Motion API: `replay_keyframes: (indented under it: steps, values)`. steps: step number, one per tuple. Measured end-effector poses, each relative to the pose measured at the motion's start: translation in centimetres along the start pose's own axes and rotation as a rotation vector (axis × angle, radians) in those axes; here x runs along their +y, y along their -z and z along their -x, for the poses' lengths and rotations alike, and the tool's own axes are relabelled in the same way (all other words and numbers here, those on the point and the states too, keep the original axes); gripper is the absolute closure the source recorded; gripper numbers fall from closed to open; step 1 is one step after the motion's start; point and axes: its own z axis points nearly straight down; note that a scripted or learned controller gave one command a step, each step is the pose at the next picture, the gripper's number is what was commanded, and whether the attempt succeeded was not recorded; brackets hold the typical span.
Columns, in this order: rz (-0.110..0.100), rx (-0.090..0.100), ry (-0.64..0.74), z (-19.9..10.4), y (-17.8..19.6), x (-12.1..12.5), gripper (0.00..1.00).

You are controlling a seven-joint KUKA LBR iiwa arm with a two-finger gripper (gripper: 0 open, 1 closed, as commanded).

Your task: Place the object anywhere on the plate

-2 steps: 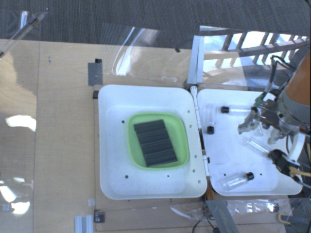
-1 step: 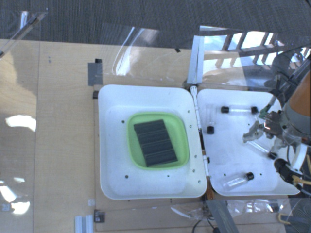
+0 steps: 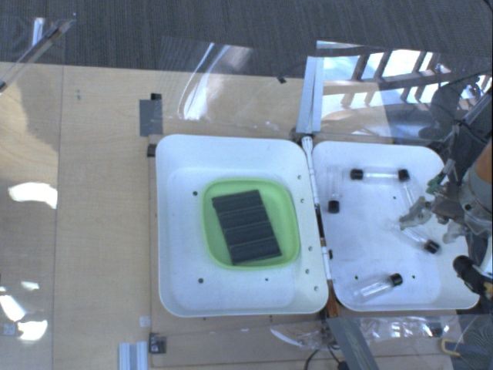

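Where the arm (image 3: 474, 199) reaches in over the right bin (image 3: 370, 156), the gripper (image 3: 420, 216) hangs low above the bin's right half, metal fingers pointing toward the bin's middle. Whether they are parted or closed cannot be told from this slant, and nothing is seen between them.

Nearest the tool: a clear vial with a black cap (image 3: 425, 243) lies just beside and slightly nearer the camera than the fingertips. Another vial (image 3: 379, 285) lies at the front of the same bin, well below the tool in the view. A loose black cap (image 3: 333, 206) sits across the bin from the tool, close to the divider. A long tube with black ends (image 3: 378, 175) lies toward the back, beyond the tool.

Farther off, in the left bin (image 3: 177, 230), the green plate (image 3: 286, 206) sits centred. The task's object, a dark ribbed block (image 3: 246, 227), lies flat on that plate, tilted, well apart from the tool and past the divider.
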Motion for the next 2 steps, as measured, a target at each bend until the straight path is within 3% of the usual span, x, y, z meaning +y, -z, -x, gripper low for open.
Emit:
replay_keyframes:
  steps: [1,2]
  values:
    - [0.003,0.0,-0.081,-5.2,3.7,-1.8,0.0]
    - [-0.002,-0.001,-0.155,0.3,-1.4,0.0,0.0]
